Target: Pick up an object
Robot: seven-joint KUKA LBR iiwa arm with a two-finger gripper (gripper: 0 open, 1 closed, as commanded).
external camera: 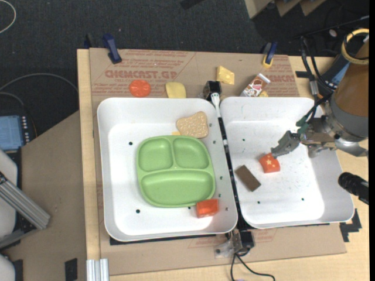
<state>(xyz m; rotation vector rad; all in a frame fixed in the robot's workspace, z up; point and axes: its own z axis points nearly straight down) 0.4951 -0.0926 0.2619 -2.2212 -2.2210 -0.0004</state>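
Red lettering reading "CHEMCAST" followed by what looks like "GP" runs across the brown board beneath the two white bins, at roughly 11 o'clock, with fainter mirrored print at 1 o'clock too blurred to read.

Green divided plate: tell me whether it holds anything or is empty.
Empty. All three sections of the green plate show bare green; the cracker and the orange block lie beside it in the left bin.
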